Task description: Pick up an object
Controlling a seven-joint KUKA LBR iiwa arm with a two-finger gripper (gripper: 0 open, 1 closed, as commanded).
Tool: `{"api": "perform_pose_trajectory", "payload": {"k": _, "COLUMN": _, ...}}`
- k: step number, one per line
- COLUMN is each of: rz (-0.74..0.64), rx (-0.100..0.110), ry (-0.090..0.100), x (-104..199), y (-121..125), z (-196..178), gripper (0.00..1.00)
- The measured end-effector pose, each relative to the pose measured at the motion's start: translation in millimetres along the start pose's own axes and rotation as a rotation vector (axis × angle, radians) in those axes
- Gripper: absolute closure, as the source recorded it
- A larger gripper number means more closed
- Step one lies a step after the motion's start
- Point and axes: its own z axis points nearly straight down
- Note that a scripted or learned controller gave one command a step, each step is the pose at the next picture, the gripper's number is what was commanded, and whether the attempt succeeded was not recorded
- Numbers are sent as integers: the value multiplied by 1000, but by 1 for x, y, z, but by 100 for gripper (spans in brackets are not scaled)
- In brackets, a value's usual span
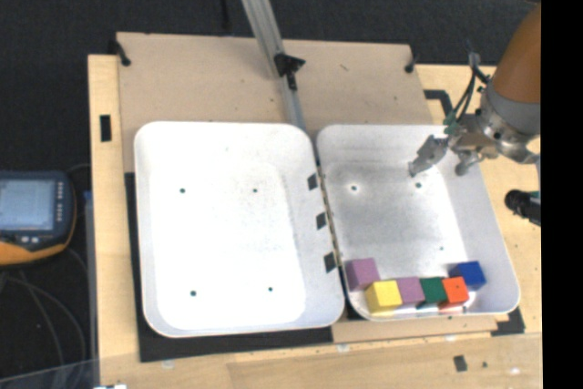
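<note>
Several small blocks lie along the near edge of the right bin (474,214): a purple block (363,271), a yellow block (383,294), a mauve block (411,290), a green block (432,291), an orange block (455,291) and a blue block (468,273). My gripper (444,158) hangs over the far right part of that bin, well above and behind the blocks. Its fingers (421,161) are spread apart, with nothing between them.
The left bin (155,223) lies beside the right one, joined at a central divider with black clips (321,220). A metal pole (260,9) slants up from behind the bins. A handheld pendant (32,209) rests off the bench's left side.
</note>
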Motion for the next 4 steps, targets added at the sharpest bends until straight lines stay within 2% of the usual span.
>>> {"api": "perform_pose_trajectory", "payload": {"k": 1, "rz": 4, "rx": 8, "ry": 2, "x": 6, "y": -10, "z": 82, "gripper": 0}}
{"api": "perform_pose_trajectory", "payload": {"k": 2, "rz": 8, "rx": -4, "ry": 0, "x": 4, "y": -7, "z": 66, "gripper": 100}}
{"api": "perform_pose_trajectory", "payload": {"k": 3, "rz": -5, "rx": 0, "ry": 4, "x": 74, "y": 16, "z": 85, "gripper": 100}}
{"api": "perform_pose_trajectory", "payload": {"k": 4, "rz": -4, "rx": -5, "ry": 2, "x": 139, "y": -8, "z": 23, "gripper": 100}}
